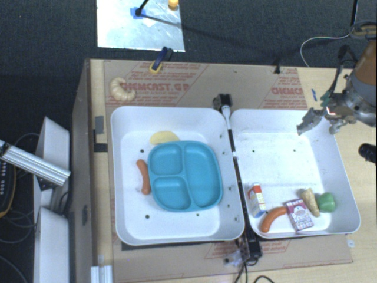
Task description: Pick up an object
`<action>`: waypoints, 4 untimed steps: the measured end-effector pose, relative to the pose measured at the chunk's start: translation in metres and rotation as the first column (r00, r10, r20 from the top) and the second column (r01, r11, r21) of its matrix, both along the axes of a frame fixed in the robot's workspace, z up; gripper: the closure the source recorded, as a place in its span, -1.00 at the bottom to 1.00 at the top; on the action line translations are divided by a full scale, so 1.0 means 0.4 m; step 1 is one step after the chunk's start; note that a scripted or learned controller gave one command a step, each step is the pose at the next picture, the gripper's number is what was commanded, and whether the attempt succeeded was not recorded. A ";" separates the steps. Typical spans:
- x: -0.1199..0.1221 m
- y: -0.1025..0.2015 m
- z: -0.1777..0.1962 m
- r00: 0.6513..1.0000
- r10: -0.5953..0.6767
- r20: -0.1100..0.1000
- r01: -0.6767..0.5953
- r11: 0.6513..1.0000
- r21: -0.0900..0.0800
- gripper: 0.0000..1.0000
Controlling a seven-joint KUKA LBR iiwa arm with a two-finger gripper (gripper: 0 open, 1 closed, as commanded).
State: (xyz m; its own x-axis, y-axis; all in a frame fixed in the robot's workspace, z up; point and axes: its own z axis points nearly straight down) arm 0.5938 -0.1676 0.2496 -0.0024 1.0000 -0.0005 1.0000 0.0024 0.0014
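End effector (pixel 321 118) hovered, fingers seemingly apart, empty | sausage (pixel 273 219) lay well below-left | advice: descend centred over it.

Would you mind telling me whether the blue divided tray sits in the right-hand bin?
No, the blue divided tray lies in the left bin, between a sausage and the divider.

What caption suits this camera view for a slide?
Two-finger gripper poised above the right white bin's far corner, away from the toys.
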 end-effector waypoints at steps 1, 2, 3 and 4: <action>-0.043 0.167 -0.268 1.000 0.002 -0.003 -0.002 1.000 0.001 -1.00; -0.269 0.117 -0.407 1.000 -0.002 -0.002 0.002 1.000 0.001 -1.00; -0.040 -0.022 -0.118 1.000 0.000 0.004 0.000 1.000 -0.002 -1.00; 0.185 0.039 -0.401 1.000 0.002 -0.003 -0.002 1.000 0.001 -1.00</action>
